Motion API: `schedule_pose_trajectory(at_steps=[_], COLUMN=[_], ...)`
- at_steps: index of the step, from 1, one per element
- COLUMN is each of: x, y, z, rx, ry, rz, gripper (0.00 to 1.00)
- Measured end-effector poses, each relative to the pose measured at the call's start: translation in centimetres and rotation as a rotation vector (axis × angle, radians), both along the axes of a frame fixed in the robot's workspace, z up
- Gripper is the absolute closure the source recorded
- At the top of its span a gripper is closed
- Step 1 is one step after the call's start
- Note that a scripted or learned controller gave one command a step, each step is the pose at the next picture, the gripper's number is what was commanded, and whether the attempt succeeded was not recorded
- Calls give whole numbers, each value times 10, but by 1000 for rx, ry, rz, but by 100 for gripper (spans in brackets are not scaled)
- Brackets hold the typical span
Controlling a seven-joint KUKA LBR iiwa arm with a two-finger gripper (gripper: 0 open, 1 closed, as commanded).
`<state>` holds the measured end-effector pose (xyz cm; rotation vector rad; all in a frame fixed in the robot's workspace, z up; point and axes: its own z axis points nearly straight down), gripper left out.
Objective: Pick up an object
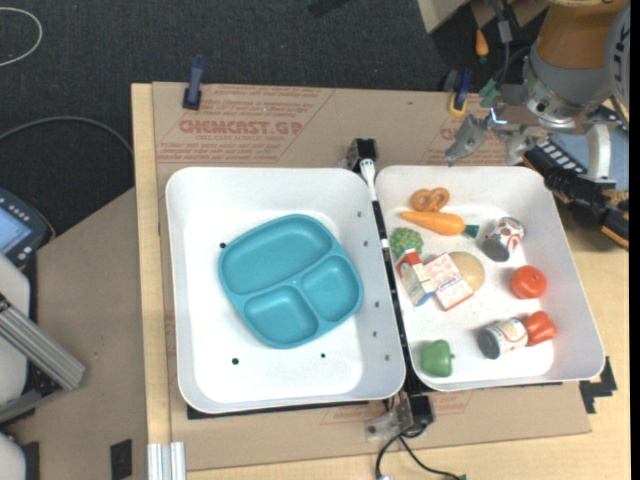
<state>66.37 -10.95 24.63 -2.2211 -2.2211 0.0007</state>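
Far left on the bench [150, 268], a left bin [190, 348] carrying a blue divided tray [290, 280] flat in its middle: too broad for a two-finger pinch, best ignored. Along the seam, just inside the right bin [575, 363], a green broccoli piece [405, 240] above a small red-and-white carton [412, 279], with a bigger carton [445, 280] touching it and lying over a tan disc [470, 271]; crowded, so a poor first pick. Lower down, a green pepper [436, 357] well apart from its neighbours, open on all sides, probably the easiest target. Toward the far rim, a pretzel [430, 200] just above a carrot [434, 222]; for the carrot, straddle across its short width, not along its length. Further right, a tipped can [502, 237], a red tomato [528, 282], and a second can [503, 337] touching an orange-red piece [540, 326]; round shapes, likely to roll away unless centred. Up at the far right, outside the bin's far rim, the claw [470, 138], raised, holding nothing, how far parted not clear from this angle. Nothing lifted yet, every candidate resting in the right bin. For a clean pick: choose one isolated piece, centre directly above it, turn to span its narrow side, drop straight down, close only once low around it, then lift vertically.
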Motion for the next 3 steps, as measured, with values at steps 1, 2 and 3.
schedule_pose_trajectory(at_steps=[1, 2, 3], x=[-16, -17, -53], y=[56, 53, 96], z=[121, 123, 208], rx=[0, -2, 0], ry=[-15, -6, -11], rz=[7, 2, 5], gripper=[0, 100, 100])
